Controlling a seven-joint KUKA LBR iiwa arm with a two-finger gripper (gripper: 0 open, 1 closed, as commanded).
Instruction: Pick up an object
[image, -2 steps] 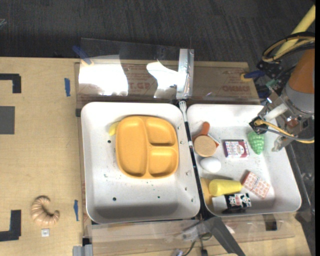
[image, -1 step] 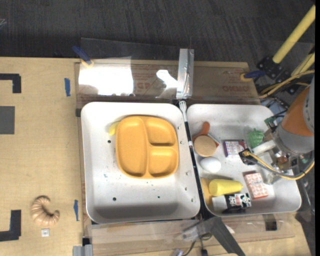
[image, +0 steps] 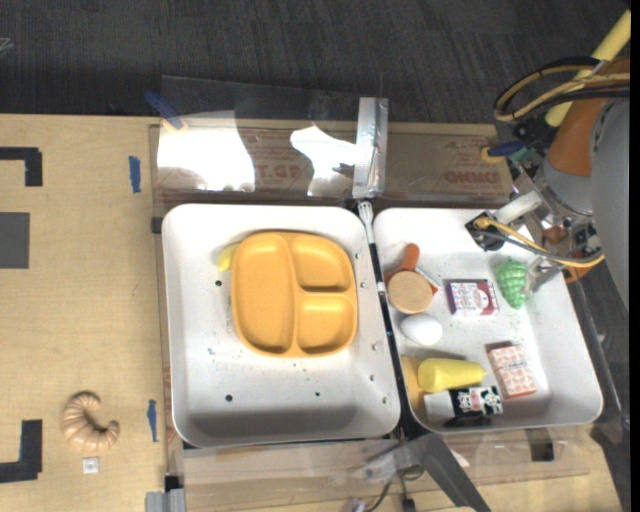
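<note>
Camera view: gripper (image: 545, 262) over the right bin (image: 585, 345), whether it grips anything I cannot tell.
Green object (image: 513, 281) just beside gripper; small boxes (image: 471, 297), egg (image: 421, 329), yellow block (image: 448, 375) nearer the camera. Far left bin (image: 190, 330) holds a yellow tray (image: 293, 292); wooden table (image: 70, 330).

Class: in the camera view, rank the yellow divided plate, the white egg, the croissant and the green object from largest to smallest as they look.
1. yellow divided plate
2. croissant
3. green object and white egg: these two look too alike to rank.

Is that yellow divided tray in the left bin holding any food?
Empty. The yellow tray lies flat in the left bin, and all three of its compartments show bare yellow.
</note>
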